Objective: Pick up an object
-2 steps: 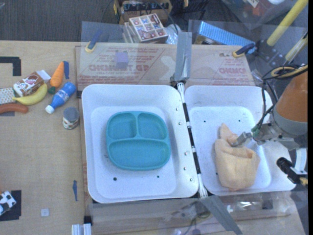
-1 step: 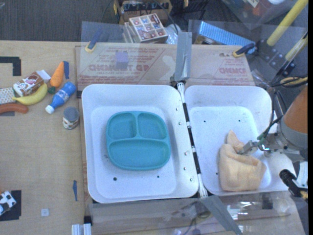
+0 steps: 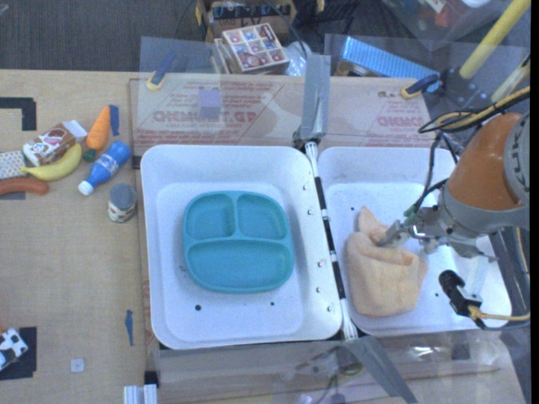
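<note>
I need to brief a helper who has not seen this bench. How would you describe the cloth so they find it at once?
Find the right white bin. The cloth lies crumpled at its left side, pale peach and soft, unlike the rigid teal plate next door.

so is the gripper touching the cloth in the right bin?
Touching. The camera view shows the gripper tips pressed into the upper edge of the peach cloth, no gap between them.

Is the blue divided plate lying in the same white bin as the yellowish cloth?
No. The blue divided plate lies in the left bin, while the yellowish cloth lies in the right bin.
</note>
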Robot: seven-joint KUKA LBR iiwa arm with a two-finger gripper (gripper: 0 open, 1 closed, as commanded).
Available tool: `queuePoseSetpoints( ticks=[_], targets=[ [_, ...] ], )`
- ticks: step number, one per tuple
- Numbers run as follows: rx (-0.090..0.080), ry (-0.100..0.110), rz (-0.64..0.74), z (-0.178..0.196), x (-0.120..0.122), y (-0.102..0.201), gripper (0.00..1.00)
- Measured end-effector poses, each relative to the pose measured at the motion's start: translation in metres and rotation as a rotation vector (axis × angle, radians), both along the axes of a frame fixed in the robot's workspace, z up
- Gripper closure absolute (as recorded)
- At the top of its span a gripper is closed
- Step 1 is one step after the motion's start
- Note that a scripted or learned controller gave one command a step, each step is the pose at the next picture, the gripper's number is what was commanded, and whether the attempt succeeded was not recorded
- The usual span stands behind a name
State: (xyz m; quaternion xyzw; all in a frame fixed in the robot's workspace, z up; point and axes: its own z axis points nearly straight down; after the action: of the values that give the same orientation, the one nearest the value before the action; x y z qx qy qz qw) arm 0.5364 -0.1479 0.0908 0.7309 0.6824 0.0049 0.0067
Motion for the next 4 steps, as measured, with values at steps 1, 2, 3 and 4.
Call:
queuePoseSetpoints(
  ticks=[1, 2, 3, 4],
  targets=[
    [-0.003, 0.002, 0.224, 0.000, 0.060, 0.037, 0.00],
    [0.001, 0.005, 0.094, 0.000, 0.004, 0.012, 0.00],
    [-0.001, 0.001, 0.175, 0.000, -0.014, 0.012, 0.00],
    [-0.001, 0.001, 0.202, 0.000, -0.043, 0.004, 0.00]
  ],
)
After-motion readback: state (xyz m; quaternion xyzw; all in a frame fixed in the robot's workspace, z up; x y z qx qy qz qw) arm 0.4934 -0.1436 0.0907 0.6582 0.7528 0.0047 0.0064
